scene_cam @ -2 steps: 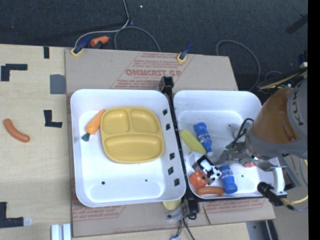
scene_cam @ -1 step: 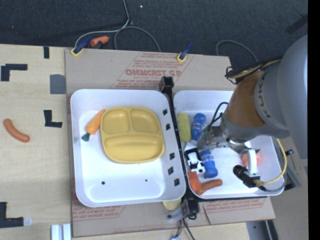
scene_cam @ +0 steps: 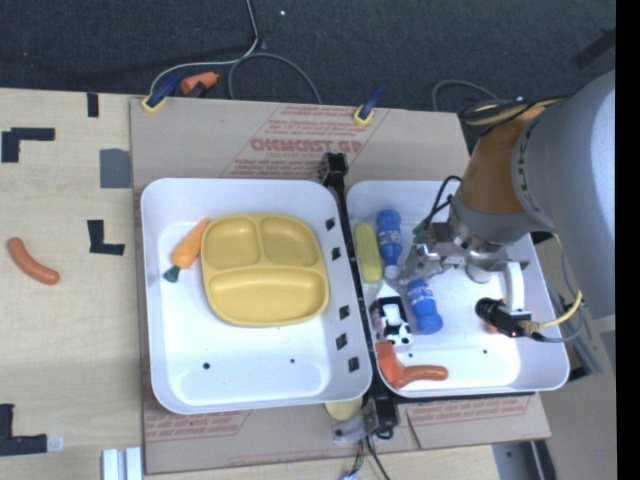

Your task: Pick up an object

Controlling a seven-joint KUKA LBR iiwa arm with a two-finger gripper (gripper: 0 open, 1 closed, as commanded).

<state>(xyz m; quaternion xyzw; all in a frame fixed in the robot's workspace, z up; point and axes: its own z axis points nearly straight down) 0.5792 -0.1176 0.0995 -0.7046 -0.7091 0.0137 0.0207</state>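
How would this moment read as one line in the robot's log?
task: pick object | gripper: low in right bin, beside blue bottle | grasp: not seen | left bin: yellow plate, carrot

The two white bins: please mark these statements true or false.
1. The yellow divided plate lies in the left bin. True.
2. The toy carrot lies in the right bin. False: it lies in the left bin, at the plate's left edge.
3. A toy sausage lies on the bench outside both bins. True.
4. The arm's gripper is over the left bin. False: it is over the right bin, near the blue bottles.
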